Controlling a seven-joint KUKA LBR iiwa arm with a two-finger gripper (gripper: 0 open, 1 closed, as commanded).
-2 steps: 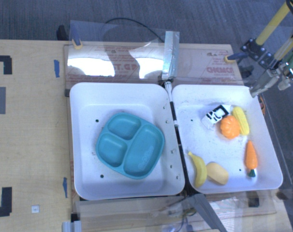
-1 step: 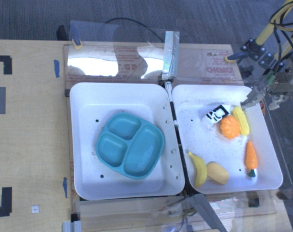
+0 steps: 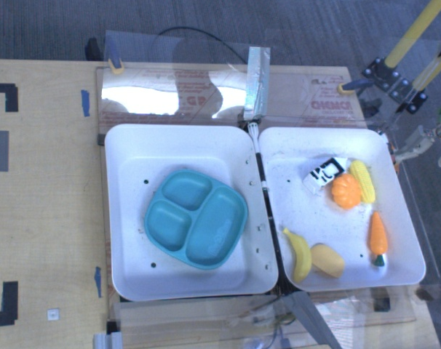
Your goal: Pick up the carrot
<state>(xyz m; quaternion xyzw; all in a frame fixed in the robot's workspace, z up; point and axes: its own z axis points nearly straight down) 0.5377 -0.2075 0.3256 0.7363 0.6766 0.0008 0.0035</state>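
Claw first: can't tell if it's apart or together, so no call there. The carrot (image 3: 378,236) lies in the right bin (image 3: 293,158), on the side the claw's arm reaches in from, just beside the bin's right wall.

That wall is my worry. One finger could land on the rim instead of clearing the carrot. It's also smooth, glossy plastic, tapered with a green tip, so a pinch near the thin end might squirt it out. The round orange (image 3: 346,192) and bumpy corn (image 3: 362,180) sit near, but apart.
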